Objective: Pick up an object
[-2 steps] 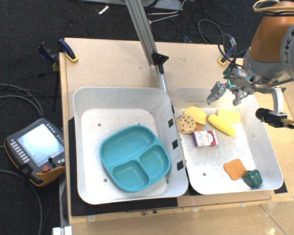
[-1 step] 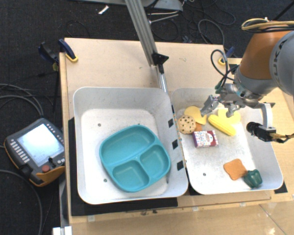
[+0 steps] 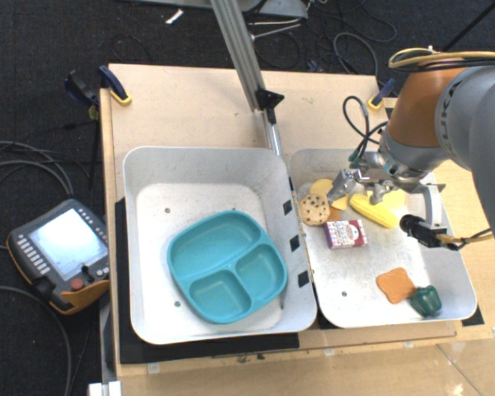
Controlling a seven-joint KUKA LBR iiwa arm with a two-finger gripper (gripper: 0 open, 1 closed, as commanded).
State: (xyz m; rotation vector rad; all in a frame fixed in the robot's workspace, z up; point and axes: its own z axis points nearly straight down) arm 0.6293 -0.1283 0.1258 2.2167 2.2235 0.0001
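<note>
My gripper point(image 3: 361, 185) hangs low over the back of the right bin point(image 3: 445, 262), between a chocolate-chip cookie point(image 3: 315, 209) on its left and a yellow banana-like toy point(image 3: 379, 211) just below it. A small pink and white box point(image 3: 345, 234) lies in front of the cookie. An orange slice point(image 3: 395, 285) and a green pepper point(image 3: 426, 300) rest near the bin's front right corner. I see nothing held in the gripper.
The left bin point(image 3: 140, 188) holds a teal divided plate point(image 3: 227, 266). A metal pole point(image 3: 243, 44) slants up from between the bins. A teach pendant point(image 3: 62, 254) lies on the floor at left. Cables hang beside the wrist.
</note>
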